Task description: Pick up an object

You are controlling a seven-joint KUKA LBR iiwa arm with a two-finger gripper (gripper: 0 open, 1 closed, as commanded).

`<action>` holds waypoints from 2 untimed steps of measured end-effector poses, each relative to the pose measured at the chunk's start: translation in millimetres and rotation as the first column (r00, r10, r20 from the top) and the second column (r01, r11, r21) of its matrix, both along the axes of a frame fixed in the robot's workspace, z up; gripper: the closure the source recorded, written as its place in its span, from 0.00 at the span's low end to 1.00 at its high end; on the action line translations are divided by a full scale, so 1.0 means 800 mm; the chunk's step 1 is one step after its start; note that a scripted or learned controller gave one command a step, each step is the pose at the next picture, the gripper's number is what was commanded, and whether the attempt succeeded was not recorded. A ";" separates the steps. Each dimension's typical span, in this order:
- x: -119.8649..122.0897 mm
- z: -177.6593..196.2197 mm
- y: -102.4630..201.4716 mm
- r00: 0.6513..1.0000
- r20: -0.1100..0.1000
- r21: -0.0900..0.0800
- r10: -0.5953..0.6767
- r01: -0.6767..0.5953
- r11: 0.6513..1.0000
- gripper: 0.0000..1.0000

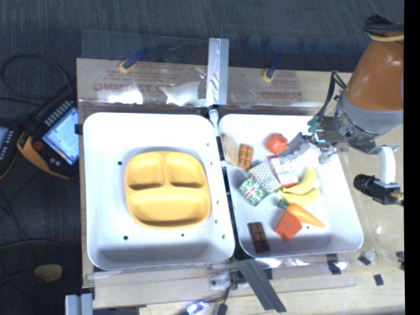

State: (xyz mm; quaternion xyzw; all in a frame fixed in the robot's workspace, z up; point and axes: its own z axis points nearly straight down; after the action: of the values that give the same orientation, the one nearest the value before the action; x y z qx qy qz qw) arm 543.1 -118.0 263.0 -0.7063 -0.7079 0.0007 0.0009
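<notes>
a: how many bins are seen?

b: two bins are seen, a left bin (pixel 98 195) and a right bin (pixel 341 228). one yellow tray (pixel 167 188) is held in the left bin.

a: what is counted in the right bin?

b: one tomato (pixel 276 142), one waffle (pixel 245 155), one green carton (pixel 257 183), one red carton (pixel 286 170), one banana (pixel 303 185), one carrot (pixel 304 215), one red block (pixel 287 226) and one chocolate bar (pixel 258 236).

a: and the gripper (pixel 296 147)?

b: it is placed over the right bin, beside the tomato; whether it is spread cannot be told.

Both white bins (pixel 98 195) glossy smooth plastic. Yellow tray (pixel 167 188) matt plastic. Toy foods plastic-looking, carrot (pixel 306 214) shiny. Tabletop (pixel 92 71) bare wood, clear film over it. Centre post (pixel 218 71) brushed metal.
</notes>
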 end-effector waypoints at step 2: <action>0.119 -0.186 -0.063 0.997 0.002 0.000 -0.083 0.083 0.997 0.00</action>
State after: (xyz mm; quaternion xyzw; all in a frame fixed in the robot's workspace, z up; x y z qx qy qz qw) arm 638.2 -168.6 113.9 -0.7351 -0.6780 0.0000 0.0005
